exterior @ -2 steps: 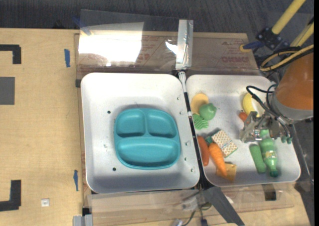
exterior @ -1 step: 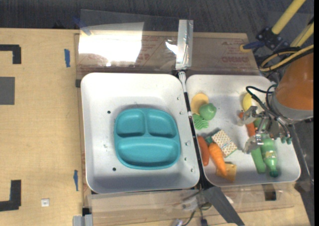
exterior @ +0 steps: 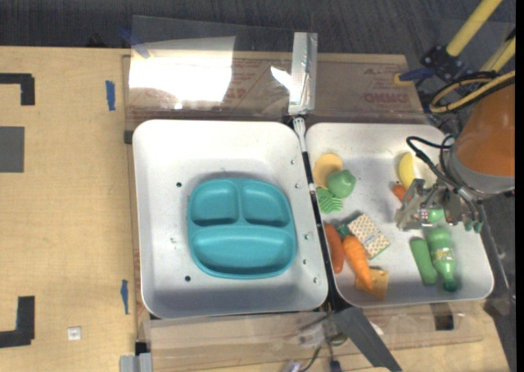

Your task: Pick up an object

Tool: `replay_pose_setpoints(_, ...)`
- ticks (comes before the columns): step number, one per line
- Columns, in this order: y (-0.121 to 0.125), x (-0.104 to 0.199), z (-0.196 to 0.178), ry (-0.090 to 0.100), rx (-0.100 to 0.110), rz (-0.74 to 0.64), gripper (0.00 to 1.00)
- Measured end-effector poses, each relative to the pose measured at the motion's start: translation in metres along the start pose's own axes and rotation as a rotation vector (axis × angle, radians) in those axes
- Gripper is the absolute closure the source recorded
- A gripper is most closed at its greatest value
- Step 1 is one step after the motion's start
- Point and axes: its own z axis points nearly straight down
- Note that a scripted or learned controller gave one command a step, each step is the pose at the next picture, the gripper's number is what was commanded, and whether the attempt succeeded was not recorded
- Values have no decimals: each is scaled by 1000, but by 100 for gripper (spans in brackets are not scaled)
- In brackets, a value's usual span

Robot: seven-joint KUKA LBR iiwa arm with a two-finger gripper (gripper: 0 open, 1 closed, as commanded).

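My gripper hangs low over the right part of the right bin, below the arm's orange band. Just under and right of it lie a green bottle and a green cucumber-like piece. A yellow banana and a small red piece sit just left of and above the gripper. Further left are a green round fruit, a yellow-orange piece, a patterned cracker, an orange carrot and a red-orange stick. I see nothing held in the gripper.
The left bin holds a teal divided plate. A clear plastic sheet and an upright divider stand behind the bins. Cables and a yellow rod lie at the upper right. Wooden bench extends left.
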Motion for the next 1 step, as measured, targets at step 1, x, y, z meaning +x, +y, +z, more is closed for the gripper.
replay_pose_setpoints(1,1,0,1,1,-1,0,0)
